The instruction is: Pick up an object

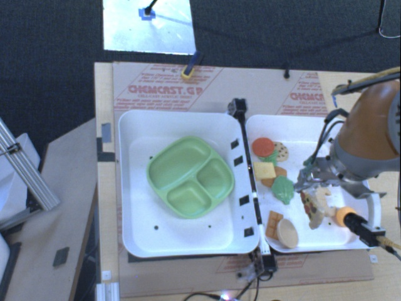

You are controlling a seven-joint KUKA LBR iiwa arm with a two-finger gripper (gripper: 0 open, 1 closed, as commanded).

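The right bin (326,125) holds several toy food pieces. A red disc (263,147) and a cookie (280,150) lie at its far left, with a yellow block (264,170) just below them. A green leafy piece (283,189) sits mid-bin. A brown waffle piece (274,223) and a tan round piece (288,234) lie near the front wall. My gripper (306,180) hangs low over the bin's middle, right beside the green piece. A brown-and-white piece (313,209) lies just below it.
The left bin (135,231) holds a pale green divided plate (190,177). A black divider rail (245,168) runs between the two bins. The arm's grey and orange body (369,133) covers the right bin's right side.
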